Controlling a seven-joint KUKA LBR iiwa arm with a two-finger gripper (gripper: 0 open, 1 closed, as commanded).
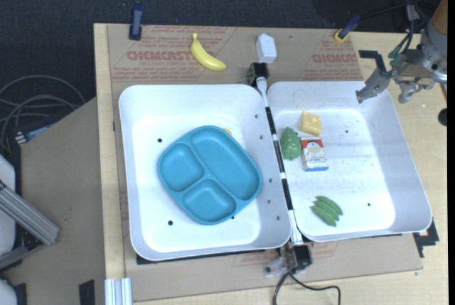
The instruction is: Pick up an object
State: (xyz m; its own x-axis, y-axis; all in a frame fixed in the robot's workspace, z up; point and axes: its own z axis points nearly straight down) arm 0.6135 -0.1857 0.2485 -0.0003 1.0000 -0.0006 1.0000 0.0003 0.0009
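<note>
The gripper [389, 85] hangs over the far right rim of the right bin [409, 175], touching nothing. Its fingers [370, 90] look spread, holding nothing between them.

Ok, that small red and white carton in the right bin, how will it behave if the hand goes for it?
The small carton lies flat on the right bin floor, so it probably won't roll or tip. Its boxy shape suggests stiff sides, likely light for its size. A green toy vegetable sits close beside it, so a push may slide the carton into that.
</note>
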